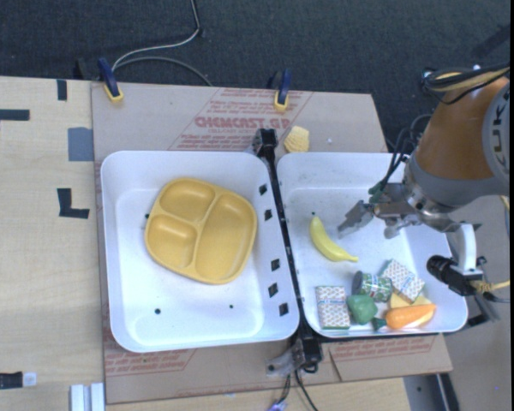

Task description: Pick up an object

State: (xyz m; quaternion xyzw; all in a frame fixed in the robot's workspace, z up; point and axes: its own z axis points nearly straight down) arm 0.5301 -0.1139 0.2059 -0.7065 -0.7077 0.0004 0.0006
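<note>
Dark grey carpet floor [308, 24] beyond the light wooden desk [34, 255]. Printed cardboard sheet [231, 118] clamped flat by two blue-yellow clamps [110, 82]. White cable [167, 45] trails across carpet. Even lighting.

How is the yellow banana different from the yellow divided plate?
The banana is small, slim and curved; the divided plate is broad, roughly square with rounded corners. The banana lies in the right bin, near the gripper; the plate lies alone in the left bin. Both are yellow and rest flat.
</note>
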